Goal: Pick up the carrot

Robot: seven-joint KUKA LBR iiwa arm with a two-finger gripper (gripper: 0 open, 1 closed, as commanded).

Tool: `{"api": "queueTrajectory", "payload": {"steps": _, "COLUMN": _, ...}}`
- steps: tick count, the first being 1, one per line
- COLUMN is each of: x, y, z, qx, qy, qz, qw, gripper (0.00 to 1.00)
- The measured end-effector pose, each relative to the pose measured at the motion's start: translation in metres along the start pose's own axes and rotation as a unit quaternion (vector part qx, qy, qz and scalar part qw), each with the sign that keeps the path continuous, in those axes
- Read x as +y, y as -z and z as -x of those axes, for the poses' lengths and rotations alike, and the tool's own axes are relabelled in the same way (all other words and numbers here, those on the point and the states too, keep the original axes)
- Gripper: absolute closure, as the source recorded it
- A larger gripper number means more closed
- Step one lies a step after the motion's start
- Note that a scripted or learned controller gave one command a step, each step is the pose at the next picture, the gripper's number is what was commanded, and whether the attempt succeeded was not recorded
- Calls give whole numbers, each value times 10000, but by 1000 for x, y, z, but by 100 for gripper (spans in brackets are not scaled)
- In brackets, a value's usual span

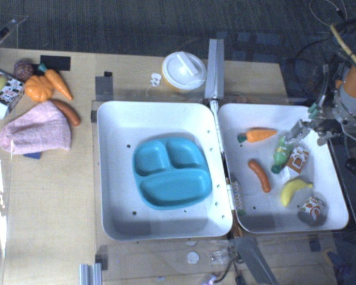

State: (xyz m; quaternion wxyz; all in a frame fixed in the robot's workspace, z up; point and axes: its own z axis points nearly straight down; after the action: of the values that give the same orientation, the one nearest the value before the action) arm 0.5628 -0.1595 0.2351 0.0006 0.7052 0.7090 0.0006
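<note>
Near the far edge of the right bin (342, 218): the carrot (261, 135) lies flat, green end toward the divider, orange body toward my side.
Carrot, how it handles: I judge it a light toy, stiff, with smooth and maybe slippery skin; it narrows to one end, so it can slide out of a pinch.
Where to hold: across the thick orange middle, not on the green end.
Gripper (299, 130): it hangs just beside the carrot's orange end, above the bottle; its fingers look a little apart and I see nothing between them.
Right bin, contents: carrot, green bottle (280, 154), sausage (260, 175), banana (295, 190), a small carton (298, 159), and a can (312, 208) at the near right corner.
Left bin (113, 177): a blue tray (172, 172) with three empty compartments.
Risk: the bottle is close to the carrot, so I could touch it.
</note>
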Motion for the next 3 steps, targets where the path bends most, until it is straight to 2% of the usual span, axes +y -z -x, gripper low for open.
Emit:
{"api": "queueTrajectory", "payload": {"steps": 1, "x": 58, "y": -128, "z": -31, "qx": 1, "qy": -109, "qz": -12, "qw": 9999, "gripper": 0}}
{"api": "queueTrajectory", "payload": {"steps": 2, "x": 101, "y": -148, "z": -63, "qx": -24, "qy": -1038, "qz": -140, "qw": 9945, "gripper": 0}}
{"api": "queueTrajectory", "payload": {"steps": 3, "x": 104, "y": -149, "z": -47, "qx": -6, "qy": 504, "qz": -63, "qw": 9987, "gripper": 0}}
